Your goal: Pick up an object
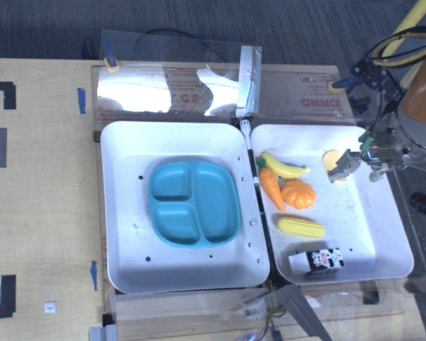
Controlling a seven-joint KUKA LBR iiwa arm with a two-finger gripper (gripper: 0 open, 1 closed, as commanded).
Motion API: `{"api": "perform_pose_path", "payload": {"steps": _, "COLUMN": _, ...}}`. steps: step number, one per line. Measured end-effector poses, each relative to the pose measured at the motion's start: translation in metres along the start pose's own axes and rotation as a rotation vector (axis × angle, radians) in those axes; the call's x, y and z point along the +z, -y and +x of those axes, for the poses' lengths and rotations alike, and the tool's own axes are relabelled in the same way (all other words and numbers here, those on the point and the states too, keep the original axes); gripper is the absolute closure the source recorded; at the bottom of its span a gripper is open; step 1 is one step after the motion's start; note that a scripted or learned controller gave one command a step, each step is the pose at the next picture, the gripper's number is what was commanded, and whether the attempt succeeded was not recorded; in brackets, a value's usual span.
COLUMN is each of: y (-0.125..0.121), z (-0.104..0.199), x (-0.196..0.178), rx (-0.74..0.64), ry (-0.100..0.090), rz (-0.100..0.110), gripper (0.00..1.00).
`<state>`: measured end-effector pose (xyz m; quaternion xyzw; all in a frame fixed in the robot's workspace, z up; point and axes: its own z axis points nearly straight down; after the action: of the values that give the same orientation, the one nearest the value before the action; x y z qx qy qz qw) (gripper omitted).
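From the camera view above the bench I count two white bins: the left bin point(121, 212) carries one blue divided plate point(194, 202); the right bin point(383, 226) carries one banana point(285, 166), one carrot point(271, 188), one small orange pumpkin point(298, 195), one corn cob point(300, 226), one black-and-white box point(319, 260) near the front rim, and one pale round piece point(331, 159). My pincer point(343, 166) hangs at the right bin's upper right, just beside that pale piece; whether it is spread or pressed together I cannot tell. Bare floor lies right of the corn.
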<state>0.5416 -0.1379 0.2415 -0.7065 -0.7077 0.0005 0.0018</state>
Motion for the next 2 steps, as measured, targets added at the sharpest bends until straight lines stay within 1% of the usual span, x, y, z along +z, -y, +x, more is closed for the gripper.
{"api": "perform_pose_path", "payload": {"steps": 1, "y": 0.022, "z": 0.038, "x": 0.116, "rx": -0.167, "ry": 0.001, "rz": -0.001, "gripper": 0.0}}
{"api": "perform_pose_path", "payload": {"steps": 2, "y": 0.016, "z": 0.027, "x": 0.146, "rx": -0.434, "ry": 0.008, "rz": -0.027, "gripper": 0.0}}
